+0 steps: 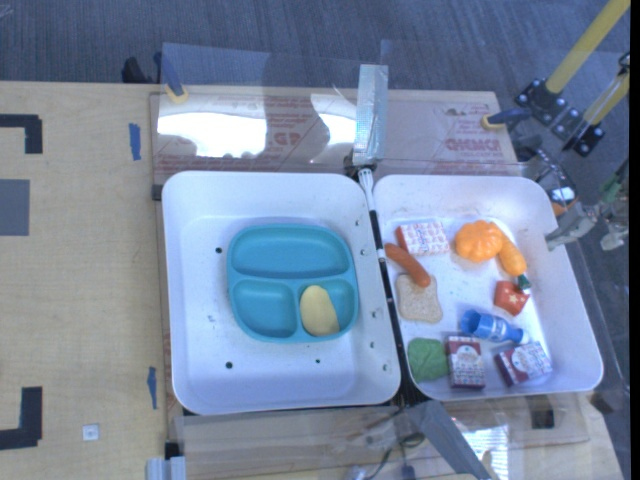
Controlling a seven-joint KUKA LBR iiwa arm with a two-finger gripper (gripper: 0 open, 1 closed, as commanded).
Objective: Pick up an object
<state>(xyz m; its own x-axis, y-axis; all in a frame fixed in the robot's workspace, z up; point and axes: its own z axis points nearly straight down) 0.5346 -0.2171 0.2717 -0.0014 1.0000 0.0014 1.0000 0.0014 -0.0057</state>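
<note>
My bench is a light plywood top point(70, 298) with black tape marks point(25, 133) and blue tape bits point(134, 140). Grey-blue carpet floor point(300, 8) behind. Glare on the clear plastic sheet point(240, 128).

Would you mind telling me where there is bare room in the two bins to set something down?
Left bin: floor around the teal tray is bare; its top compartment too. Right bin: crowded; only a small patch between bread slice and red pepper.

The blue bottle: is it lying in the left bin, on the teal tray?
No. The blue bottle lies in the right bin; the teal tray holds a yellow item.
</note>
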